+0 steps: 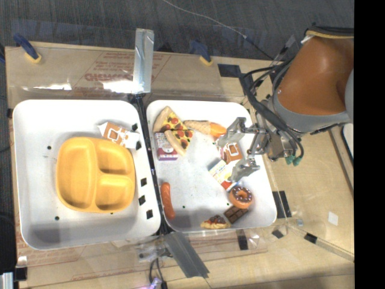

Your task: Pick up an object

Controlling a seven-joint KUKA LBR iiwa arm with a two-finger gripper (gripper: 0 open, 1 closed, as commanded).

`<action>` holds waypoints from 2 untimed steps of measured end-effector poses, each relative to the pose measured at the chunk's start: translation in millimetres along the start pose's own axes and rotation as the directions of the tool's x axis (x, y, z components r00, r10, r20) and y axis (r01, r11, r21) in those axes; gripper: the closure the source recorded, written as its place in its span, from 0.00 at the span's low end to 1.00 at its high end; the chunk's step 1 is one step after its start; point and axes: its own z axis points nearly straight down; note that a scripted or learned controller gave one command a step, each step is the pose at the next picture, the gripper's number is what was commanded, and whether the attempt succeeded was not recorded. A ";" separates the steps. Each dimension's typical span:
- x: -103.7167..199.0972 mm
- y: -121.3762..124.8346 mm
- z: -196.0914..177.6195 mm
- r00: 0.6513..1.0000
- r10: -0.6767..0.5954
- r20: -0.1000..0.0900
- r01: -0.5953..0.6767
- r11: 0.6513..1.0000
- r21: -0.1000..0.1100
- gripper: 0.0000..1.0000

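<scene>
- Camera view, right bin [198, 218]: the toy foods lie scattered here. A small orange-and-white carton [231, 153] sits near the bin's right wall, directly between the two fingers of the tool [238, 151].
- The tool's fingers stand apart, one above the carton and one below it beside a pale wrapper [220, 170]; no object is lifted or clamped between them.
- Just below the lower finger lies a chocolate-glazed doughnut [242, 196], with a dark chocolate bar [233, 214] and a small pretzel-like pastry [214, 223] near the bin's bottom edge.
- A pizza slice [174, 127] lies in the bin's upper left, a purple-and-white packet [166, 147] under it, and a pale bread roll with an orange piece [206, 127] to its right.
- A sausage [167, 200] lies along the bin's left wall.
- The arm [313, 80], grey with an orange band, reaches in from the right above the counter [319, 203].
- Left bin [30, 161]: a yellow divided tray [95, 174] fills its middle, and an orange-and-white box [118, 135] lies just at the tray's upper right corner.
</scene>
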 end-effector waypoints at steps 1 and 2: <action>26.0 -14.6 163.8 0.998 -0.070 0.001 0.070 0.998 -0.003 0.00; -33.0 -43.1 191.9 0.930 -0.368 0.003 0.368 0.930 -0.001 0.00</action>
